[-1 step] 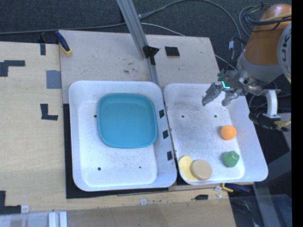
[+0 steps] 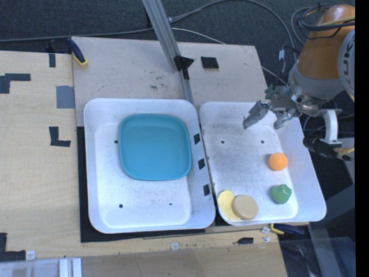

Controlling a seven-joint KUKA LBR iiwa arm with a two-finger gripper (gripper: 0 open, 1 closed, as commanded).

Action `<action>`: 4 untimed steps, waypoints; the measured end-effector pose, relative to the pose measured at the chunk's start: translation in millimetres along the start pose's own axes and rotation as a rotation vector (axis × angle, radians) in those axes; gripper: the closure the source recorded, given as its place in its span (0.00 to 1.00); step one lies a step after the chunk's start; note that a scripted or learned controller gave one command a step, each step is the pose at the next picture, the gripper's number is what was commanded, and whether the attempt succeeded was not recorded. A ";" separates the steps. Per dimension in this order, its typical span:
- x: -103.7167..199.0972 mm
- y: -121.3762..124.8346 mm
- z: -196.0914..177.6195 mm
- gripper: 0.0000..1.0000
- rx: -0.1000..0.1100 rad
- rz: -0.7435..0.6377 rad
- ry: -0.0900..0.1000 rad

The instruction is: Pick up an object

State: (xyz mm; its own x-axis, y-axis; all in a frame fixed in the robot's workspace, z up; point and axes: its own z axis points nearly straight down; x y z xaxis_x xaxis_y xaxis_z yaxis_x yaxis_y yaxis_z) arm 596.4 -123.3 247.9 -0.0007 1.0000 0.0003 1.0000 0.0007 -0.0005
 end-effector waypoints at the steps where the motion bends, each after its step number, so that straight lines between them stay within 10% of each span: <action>1: 0.9 6.9 59.4 0.00 0.005 0.000 0.000; 3: -2.2 0.7 156.6 0.00 0.005 0.000 0.000; 4: -2.0 2.2 144.1 1.00 0.001 -0.001 0.000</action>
State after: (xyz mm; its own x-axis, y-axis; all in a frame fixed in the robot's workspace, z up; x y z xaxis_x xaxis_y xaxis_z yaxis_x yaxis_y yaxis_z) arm 598.5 -125.3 103.9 -0.0013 1.0000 0.0003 1.0000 0.0013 -0.0011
